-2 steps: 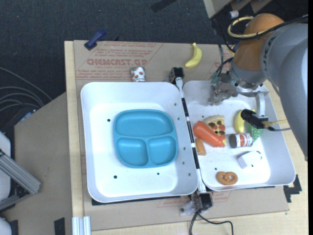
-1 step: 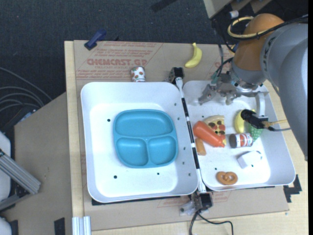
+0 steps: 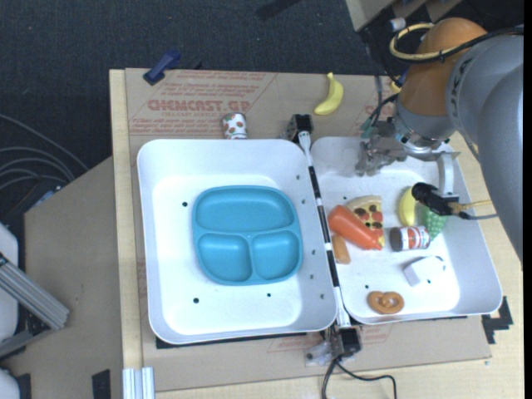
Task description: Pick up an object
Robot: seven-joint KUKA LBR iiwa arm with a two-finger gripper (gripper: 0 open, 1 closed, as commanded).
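Observation:
My gripper hangs low over the back left part of the right bin, apart from the objects. Nothing shows in its grasp. Nearer the front of that bin lie an orange carrot and a pizza slice, touching each other. To their right are a yellow banana-like piece, a green item and a small red-capped jar on its side. A white block and a pretzel lie closer to the front edge.
The left bin holds a blue divided plate. On the bench behind the bins lie a yellow banana, a small patterned cup and a blue object. The grey arm comes in from the upper right.

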